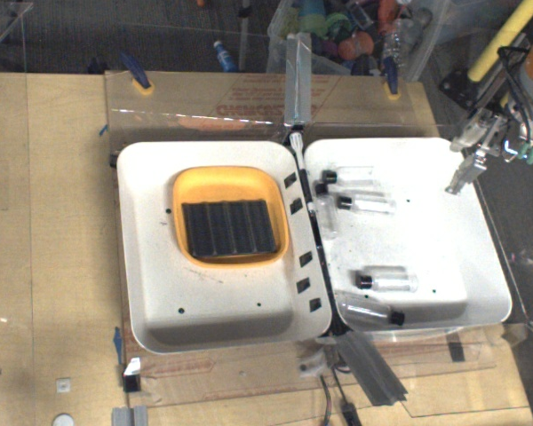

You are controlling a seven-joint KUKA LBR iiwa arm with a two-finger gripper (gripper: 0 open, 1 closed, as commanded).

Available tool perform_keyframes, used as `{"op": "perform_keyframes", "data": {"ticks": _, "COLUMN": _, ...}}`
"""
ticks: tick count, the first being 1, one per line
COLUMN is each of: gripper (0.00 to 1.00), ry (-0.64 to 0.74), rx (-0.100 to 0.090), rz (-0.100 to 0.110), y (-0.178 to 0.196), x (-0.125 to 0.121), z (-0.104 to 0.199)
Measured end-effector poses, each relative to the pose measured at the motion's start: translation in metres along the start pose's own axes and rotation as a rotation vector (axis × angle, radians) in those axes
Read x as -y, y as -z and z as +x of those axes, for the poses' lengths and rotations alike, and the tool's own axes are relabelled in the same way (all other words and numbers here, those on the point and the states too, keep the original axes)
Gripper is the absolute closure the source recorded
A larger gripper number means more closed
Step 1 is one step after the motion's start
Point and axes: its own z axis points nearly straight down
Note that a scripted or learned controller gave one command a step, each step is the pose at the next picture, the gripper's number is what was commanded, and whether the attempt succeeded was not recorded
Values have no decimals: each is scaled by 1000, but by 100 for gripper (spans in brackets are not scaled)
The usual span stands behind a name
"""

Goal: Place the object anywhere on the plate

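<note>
**Vials lie in the right bin, plate sits in the left**

The gripper (pixel 462 177) hangs over the right bin's (pixel 444 300) far right corner, holding nothing; whether its fingers are apart or together, I cannot tell. Four clear vials lie flat in that bin. The nearest-middle vial (pixel 386 281) lies crosswise, black cap pointing left toward the divider. The orange plate (pixel 186 193) sits in the left bin (pixel 151 309).

nothing readable here tbh. there's faint reddish print on the clear sheet (pixel 258 91) at the far end of the bench, but it's way too blurry to make out any words.
</note>
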Motion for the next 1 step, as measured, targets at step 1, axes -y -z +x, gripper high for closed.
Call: {"op": "perform_keyframes", "data": {"ticks": 1, "gripper": 0, "ry": 208, "rx": 0, "rz": 0, "y": -2, "x": 1, "z": 3}}
